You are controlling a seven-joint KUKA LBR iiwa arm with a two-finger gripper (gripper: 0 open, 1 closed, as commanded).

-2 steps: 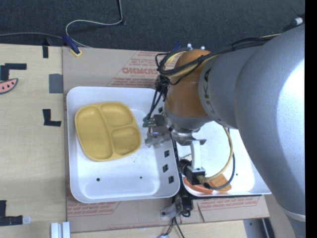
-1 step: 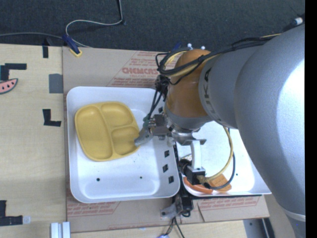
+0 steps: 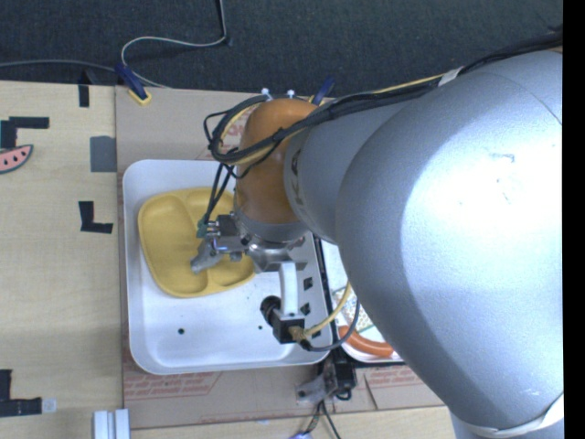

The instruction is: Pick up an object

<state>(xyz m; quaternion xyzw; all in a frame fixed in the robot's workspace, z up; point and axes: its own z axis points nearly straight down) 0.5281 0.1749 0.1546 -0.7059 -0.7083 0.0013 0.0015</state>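
Descent looks under way: the claw (image 3: 203,262) hangs over the shallow yellow plastic dish (image 3: 178,240) lying directly beneath it in the left white bin (image 3: 146,337). Whether it is spread or pressed together I cannot tell. Next, I judge, it must catch the dish's rim.

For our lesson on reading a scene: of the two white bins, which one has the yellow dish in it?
The left bin, seen nearly whole, holds the yellow dish, beside the gripper. The right bin is mostly hidden by the grey arm.

Robot lab, taped bench (image 3: 55,245), loose cables (image 3: 174,42)
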